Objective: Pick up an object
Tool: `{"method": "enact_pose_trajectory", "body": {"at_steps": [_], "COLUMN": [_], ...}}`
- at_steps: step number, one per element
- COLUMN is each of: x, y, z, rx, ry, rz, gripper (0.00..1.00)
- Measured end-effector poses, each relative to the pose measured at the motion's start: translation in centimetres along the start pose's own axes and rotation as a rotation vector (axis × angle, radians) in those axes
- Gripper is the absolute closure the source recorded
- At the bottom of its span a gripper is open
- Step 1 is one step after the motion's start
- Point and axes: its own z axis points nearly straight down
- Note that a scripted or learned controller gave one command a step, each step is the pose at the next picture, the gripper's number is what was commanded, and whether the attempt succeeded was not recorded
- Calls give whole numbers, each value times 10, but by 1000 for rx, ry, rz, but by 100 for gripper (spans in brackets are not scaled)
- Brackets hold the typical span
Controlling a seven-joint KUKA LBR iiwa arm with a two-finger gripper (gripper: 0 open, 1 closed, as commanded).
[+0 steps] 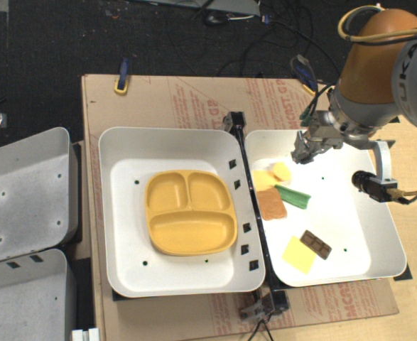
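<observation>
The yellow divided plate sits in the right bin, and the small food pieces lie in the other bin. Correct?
Not quite. The camera view shows the yellow divided plate in the left bin; the small food pieces lie in the right bin.

You are looking at a robotics lab or test cell, not a home. The signs are the grey and orange industrial arm [378, 55], the 2 shallow white bins [116, 148] clamped side by side on a particle-board bench [172, 94], and loose cables [265, 55] running over a dark speckled floor [38, 48]. Spare white trays [23, 190] sit at the left, and a toy-like yellow divided plate [191, 212] serves as a test prop.
</observation>
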Motion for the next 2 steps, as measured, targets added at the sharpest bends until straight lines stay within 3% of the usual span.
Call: {"method": "enact_pose_trajectory", "body": {"at_steps": [2], "x": [97], "y": [-35], "z": [6], "rx": [2], "ry": [0], "rz": [1], "gripper": [100]}}
